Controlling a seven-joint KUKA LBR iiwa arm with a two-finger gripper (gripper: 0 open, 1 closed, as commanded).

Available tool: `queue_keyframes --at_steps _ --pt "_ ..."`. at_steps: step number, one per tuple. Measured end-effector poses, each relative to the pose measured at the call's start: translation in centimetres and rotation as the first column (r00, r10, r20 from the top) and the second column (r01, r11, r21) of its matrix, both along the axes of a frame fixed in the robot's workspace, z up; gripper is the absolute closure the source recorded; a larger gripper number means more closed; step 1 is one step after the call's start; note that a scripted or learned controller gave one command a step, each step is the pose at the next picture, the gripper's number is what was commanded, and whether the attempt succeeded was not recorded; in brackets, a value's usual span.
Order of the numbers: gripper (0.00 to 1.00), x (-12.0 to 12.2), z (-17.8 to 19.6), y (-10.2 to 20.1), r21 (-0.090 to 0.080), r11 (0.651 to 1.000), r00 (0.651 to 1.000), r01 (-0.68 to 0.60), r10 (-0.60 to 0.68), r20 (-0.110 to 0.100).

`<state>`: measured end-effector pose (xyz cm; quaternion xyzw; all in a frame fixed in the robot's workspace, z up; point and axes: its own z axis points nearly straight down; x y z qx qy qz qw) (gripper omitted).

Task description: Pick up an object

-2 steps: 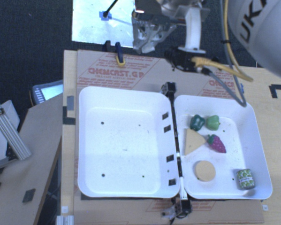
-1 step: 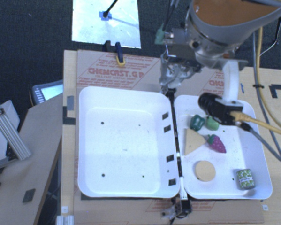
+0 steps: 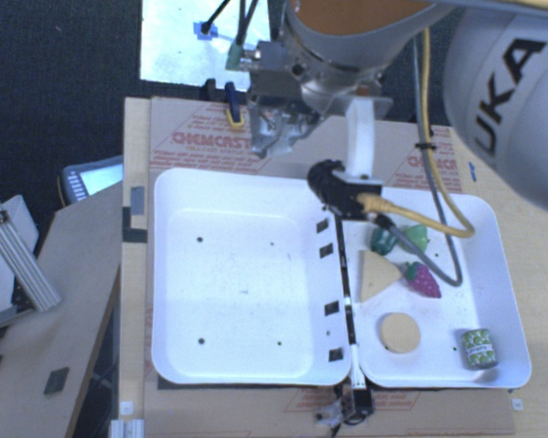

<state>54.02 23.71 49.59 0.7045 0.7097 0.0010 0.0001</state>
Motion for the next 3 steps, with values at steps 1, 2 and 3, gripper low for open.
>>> queue_keyframes --at_steps 1,2,3 --pt "1.00 5.1 4.1 -0.3 0.001 1.000 1.000 0.007 -0.007 0.006" --pt "1.00 -4.5 4.0 -4.0 0.000 1.000 1.000 0.004 -0.004 -0.002" --pt "1.00 -1.0 3.9 -1.1 -0.001 1.000 1.000 0.001 -0.001 0.001"
